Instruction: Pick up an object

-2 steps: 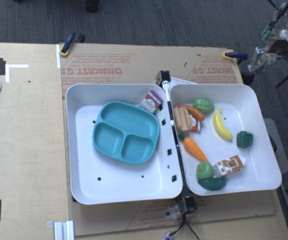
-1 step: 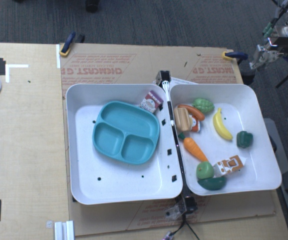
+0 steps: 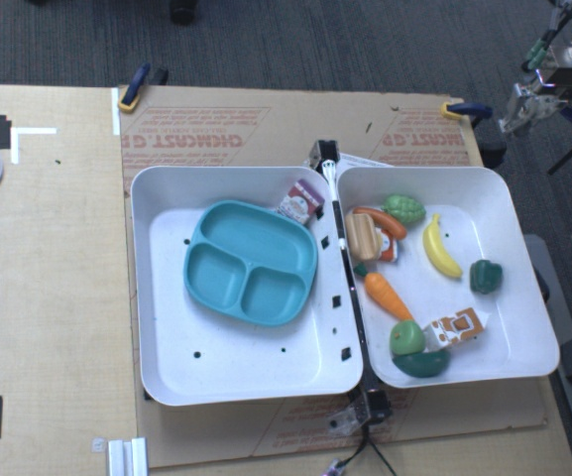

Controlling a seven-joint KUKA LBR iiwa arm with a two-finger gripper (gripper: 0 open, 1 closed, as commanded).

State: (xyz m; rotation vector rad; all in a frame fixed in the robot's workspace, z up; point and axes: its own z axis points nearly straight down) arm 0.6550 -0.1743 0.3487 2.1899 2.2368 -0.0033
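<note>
Two bins, toy food at right

Left bin [image 3: 157, 296] holds a teal tray [image 3: 251, 263]; right bin [image 3: 523, 266] holds banana [image 3: 441, 249] and carrot [image 3: 388, 297]. Gripper [image 3: 535, 92], upper right, blurry: grip state unreadable.

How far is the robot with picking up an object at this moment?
Nothing looks done yet. The gripper is at the upper right, outside the bins, with nothing visibly in it. The banana, carrot and other toys lie in the right bin. Reaching, grasping and lifting remain.

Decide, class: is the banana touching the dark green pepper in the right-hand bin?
Apart. The camera view shows bare white bin floor between the banana and the dark green pepper, which lies nearer the right wall.
</note>
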